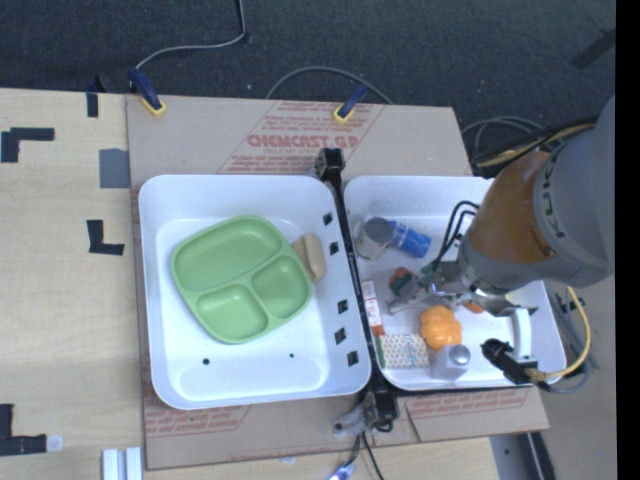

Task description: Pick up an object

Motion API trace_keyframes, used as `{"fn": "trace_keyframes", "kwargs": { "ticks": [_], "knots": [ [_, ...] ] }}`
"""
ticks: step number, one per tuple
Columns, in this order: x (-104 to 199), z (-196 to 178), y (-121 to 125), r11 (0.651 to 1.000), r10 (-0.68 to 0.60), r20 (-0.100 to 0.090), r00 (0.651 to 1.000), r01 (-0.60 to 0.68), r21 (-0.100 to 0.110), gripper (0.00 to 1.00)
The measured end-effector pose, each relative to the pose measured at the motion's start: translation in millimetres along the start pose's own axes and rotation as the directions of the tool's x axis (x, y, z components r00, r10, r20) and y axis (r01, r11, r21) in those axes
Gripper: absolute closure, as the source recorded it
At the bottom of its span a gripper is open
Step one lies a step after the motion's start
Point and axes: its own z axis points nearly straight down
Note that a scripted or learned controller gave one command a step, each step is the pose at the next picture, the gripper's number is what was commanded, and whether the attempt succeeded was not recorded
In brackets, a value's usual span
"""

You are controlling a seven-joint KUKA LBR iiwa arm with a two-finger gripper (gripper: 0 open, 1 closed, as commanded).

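Left bin (160, 268) holds a green tray (240, 278), a tan piece (312, 256) touching its right edge. Over in the right bin (420, 190): a grey-and-blue bottle (392, 236) up top, a patterned packet (403, 350) low down, an orange ball (440, 326) just above a silver cup (452, 360). Gripper (440, 290) hovers near the ball; whether it grips anything, cannot tell

Red print on the cardboard sheet (300, 138) under the bins, at twelve o'clock from the left bin (160, 268), seems to read "CHEMCAST GP" upside down; smaller lines beneath are illegible.
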Motion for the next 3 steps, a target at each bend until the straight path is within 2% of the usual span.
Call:
{"fn": "trace_keyframes", "kwargs": {
  "ticks": [1,2,3],
  "knots": [
    [6.9,-0.6,-38.7,1.0,0.0,0.004,1.0,0.0,-0.009,0.0],
    [17.2,-0.3,12.1,1.0,-0.001,0.003,1.0,0.001,-0.004,0.0],
    [21.4,-0.1,44.1,1.0,0.001,0.004,1.0,-0.001,-0.002,0.0]
  ]
}}
